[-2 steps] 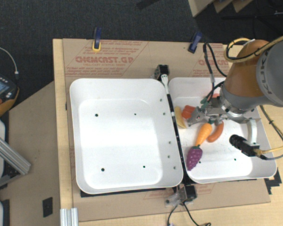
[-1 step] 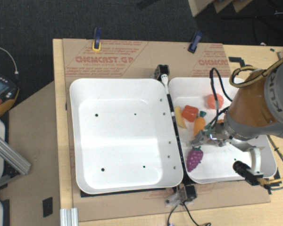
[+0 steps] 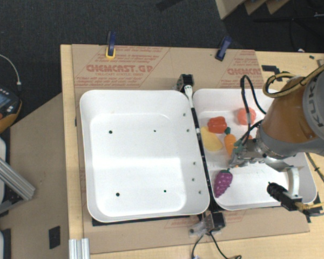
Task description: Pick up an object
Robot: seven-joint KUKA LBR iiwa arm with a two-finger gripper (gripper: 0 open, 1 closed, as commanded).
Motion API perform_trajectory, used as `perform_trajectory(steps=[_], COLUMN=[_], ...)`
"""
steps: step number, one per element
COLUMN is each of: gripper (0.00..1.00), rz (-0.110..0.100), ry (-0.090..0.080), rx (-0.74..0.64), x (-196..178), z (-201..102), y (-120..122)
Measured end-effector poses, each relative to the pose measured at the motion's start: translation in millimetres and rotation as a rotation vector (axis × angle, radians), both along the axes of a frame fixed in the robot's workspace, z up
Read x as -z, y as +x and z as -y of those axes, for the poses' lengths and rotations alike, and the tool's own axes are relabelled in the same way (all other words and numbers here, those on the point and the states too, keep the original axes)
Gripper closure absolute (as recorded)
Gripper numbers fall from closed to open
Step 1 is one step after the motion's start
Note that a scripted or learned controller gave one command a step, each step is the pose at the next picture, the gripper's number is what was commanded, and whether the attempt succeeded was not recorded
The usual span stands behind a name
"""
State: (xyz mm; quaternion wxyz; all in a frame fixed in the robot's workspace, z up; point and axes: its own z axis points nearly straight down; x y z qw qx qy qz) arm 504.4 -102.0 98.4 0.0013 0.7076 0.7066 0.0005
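The pickable toys lie bunched along the left wall of the right bin [image 3: 308, 190], toward the bench's right edge: purple grapes [image 3: 222, 182], a yellow piece [image 3: 211, 140], a red piece [image 3: 217, 124], a small orange piece [image 3: 230, 142] and a pink piece [image 3: 244, 115], so the gripper [image 3: 238, 158] hangs low among them; its grip state cannot be told. The cardboard under the bins reads "CHEMCAST GP" [image 3: 119, 68].

Toy fruits [image 3: 222, 183] in the right bin [image 3: 259, 197], beside the left bin [image 3: 97, 161]
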Motion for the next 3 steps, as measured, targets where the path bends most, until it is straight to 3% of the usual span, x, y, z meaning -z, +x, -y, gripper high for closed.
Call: perform_trajectory(steps=[1, 2, 3], gripper=[1.0, 1.0, 1.0], rz=[0.016, 0.004, -0.007], ry=[0.002, 0.002, 0.003], rx=[-0.01, -0.008, -0.006], x=[-154.7, -197.7, -193.3], z=[-51.2, -115.1, -161.4], y=[15.2, 36.4, 4.5])
